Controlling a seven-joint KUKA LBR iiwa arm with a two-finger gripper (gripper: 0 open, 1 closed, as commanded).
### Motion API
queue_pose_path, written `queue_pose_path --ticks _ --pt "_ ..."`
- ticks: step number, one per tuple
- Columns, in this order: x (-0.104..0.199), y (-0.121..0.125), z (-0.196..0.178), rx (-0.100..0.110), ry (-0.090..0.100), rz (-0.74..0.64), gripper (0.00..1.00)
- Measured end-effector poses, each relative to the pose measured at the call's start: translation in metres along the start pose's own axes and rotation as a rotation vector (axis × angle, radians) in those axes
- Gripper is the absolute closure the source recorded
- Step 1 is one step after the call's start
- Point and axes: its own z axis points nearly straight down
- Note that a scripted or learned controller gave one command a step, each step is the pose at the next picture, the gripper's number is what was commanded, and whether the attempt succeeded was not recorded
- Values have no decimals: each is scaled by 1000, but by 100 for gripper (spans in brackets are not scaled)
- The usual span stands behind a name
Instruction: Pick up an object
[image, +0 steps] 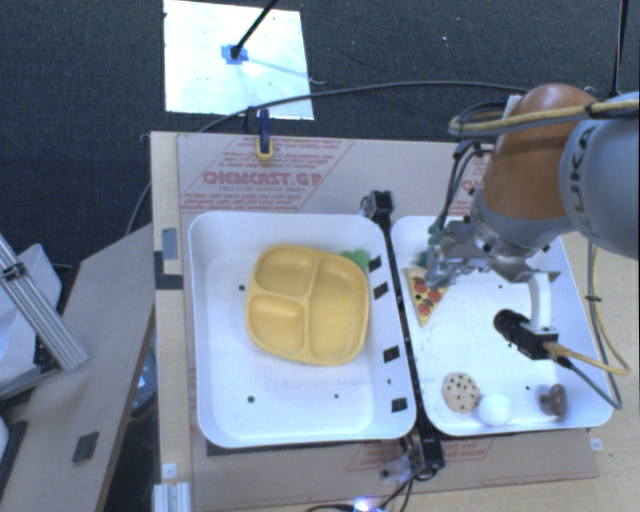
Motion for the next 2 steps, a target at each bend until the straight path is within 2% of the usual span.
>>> queue_pose_path --ticks 2 --pt "101 -52 -8 -2 0 -2 100"
